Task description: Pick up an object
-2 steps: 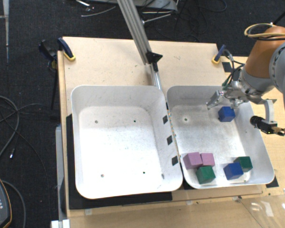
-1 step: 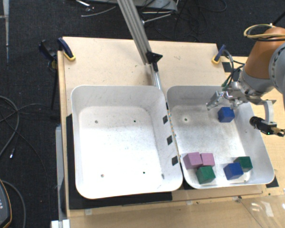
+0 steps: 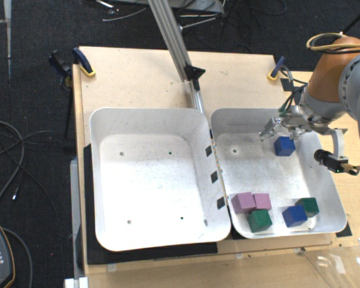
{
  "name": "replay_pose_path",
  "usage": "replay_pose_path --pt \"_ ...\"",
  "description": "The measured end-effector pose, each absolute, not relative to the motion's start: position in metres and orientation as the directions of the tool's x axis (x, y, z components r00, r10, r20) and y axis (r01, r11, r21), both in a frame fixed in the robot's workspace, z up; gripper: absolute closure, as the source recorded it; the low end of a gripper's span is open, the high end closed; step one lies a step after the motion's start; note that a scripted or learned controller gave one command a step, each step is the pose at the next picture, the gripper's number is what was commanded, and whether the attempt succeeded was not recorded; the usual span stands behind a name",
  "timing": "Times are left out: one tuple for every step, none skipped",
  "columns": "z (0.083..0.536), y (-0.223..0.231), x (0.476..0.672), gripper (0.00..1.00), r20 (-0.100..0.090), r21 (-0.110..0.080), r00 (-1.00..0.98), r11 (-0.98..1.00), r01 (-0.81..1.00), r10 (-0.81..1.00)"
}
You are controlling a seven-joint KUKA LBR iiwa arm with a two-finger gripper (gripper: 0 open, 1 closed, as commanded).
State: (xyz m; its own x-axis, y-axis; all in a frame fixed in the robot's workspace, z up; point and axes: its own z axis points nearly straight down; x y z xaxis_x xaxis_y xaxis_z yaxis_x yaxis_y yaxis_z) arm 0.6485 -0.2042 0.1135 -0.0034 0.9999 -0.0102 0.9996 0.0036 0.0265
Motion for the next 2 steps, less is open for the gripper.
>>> replay_pose_path --pt "0.113 -0.200 0.646 0.00 -0.010 0.029 -0.002 0.002 1.000 1.000" --pt "0.112 -0.174 0.643 0.00 -0.012 0.036 -0.001 0.001 0.999 1.000"
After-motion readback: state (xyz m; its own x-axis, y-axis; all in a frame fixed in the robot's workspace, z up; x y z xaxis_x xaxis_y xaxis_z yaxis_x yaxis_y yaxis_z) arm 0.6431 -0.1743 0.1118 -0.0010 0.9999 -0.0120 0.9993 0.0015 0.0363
